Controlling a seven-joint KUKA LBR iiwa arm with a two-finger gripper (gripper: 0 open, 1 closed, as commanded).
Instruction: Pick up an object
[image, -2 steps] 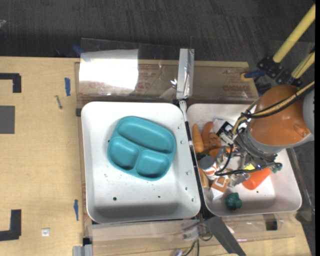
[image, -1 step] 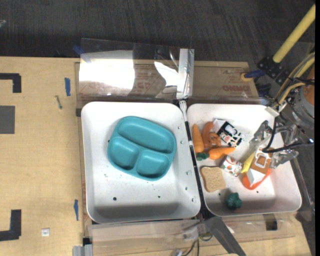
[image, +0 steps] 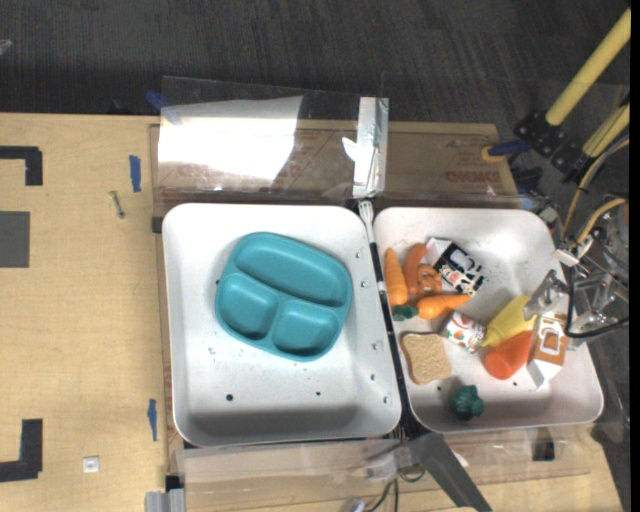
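The tool (image: 562, 292) hangs low over the right rim of the right bin (image: 505, 225), entering from the side with cables trailing behind it. I cannot tell whether it is spread or pressed together. Just beside it lie a yellow piece (image: 510, 320), an orange piece (image: 508, 358) and an orange-and-white card (image: 550, 340). Farther left are carrots (image: 396, 276) and a bread slice (image: 428, 358). A teal divided plate (image: 285, 293) sits in the left bin (image: 190, 380).

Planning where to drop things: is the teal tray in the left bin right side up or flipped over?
Right side up. The teal tray lies flat in the left bin, its three hollow sections facing up.
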